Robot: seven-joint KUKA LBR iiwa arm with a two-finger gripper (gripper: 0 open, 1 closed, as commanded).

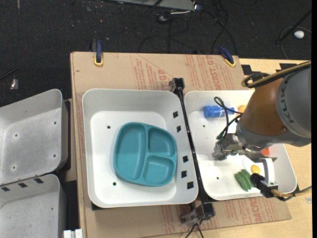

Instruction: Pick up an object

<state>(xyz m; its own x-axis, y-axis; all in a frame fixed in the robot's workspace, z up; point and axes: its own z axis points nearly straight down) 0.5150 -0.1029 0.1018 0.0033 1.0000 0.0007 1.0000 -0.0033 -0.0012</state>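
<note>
Dark floor strewn with cables surrounds a cardboard-topped bench (129,66), where I see two shallow white bins side by side. My landmark is the black divider (187,138) between them. Left of the divider, the left bin (94,108) holds a teal sectioned plate (145,153) lying flat. Right of the divider, the right bin (208,182) holds a blue cylinder (214,112) near its far wall, and a green object (243,179) with a small yellow piece (255,169) toward its near wall. My grey-and-orange arm (277,113) reaches in over this bin — its gripper (221,150) sits low, just right of the divider, between the cylinder and the green object. Whether it is spread or pressed together I cannot tell — I see nothing in its grasp.
</note>
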